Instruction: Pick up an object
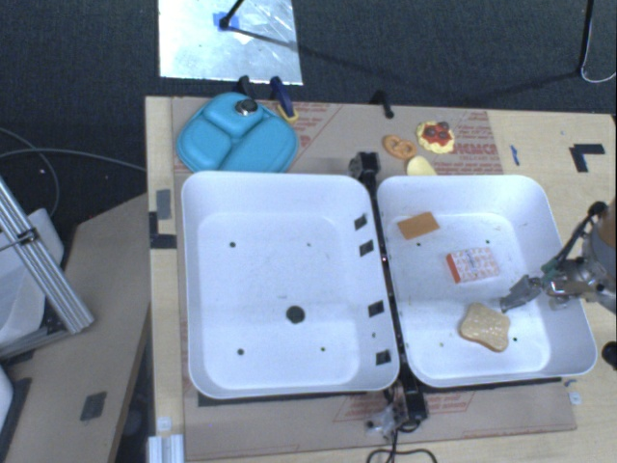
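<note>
Overhead view of the counter [540, 128] with two white bins side by side. The right bin [540, 210] holds three candidate objects: a tan toast-shaped piece [485, 327] at about 5 o'clock on its floor, a small red-and-white printed card [471, 264] near the centre, and a brown flat square [417, 225] at about 11 o'clock. All three lie flat on the bin floor, apart from one another. The gripper [513, 296] reaches in over the bin's 3 o'clock rim, its tip just beside the toast-shaped piece on that piece's upper right and not visibly touching it. Nothing sits between its tips; whether they are spread or pressed together cannot be told at this resolution. Judged from this layout, the approach is largely made, while grasp and lift remain to be done. The left bin [212, 258] carries a dark round mark [295, 314] on its floor.
</note>
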Tool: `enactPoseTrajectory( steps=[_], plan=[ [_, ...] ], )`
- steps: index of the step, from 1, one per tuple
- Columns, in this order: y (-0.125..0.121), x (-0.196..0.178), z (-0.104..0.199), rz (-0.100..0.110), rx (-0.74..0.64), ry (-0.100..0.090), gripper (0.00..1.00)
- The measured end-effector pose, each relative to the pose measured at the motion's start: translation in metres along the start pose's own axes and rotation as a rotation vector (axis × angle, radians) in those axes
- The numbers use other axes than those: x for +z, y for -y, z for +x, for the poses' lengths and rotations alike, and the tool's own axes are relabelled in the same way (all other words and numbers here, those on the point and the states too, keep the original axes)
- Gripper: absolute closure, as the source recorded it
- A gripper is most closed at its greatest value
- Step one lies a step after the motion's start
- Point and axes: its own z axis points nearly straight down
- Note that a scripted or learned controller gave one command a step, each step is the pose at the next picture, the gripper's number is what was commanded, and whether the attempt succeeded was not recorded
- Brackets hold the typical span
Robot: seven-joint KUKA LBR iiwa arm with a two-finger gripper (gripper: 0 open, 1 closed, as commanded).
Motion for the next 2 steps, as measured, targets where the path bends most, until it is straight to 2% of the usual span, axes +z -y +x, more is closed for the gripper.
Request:
enactPoseTrajectory(
  steps=[1,2],
  plan=[
    [-0.120,0.083,0.002,-0.020,-0.011,0.003,0.00],
    [-0.010,0.079,-0.003,-0.024,0.000,0.011,0.00]
  ],
)
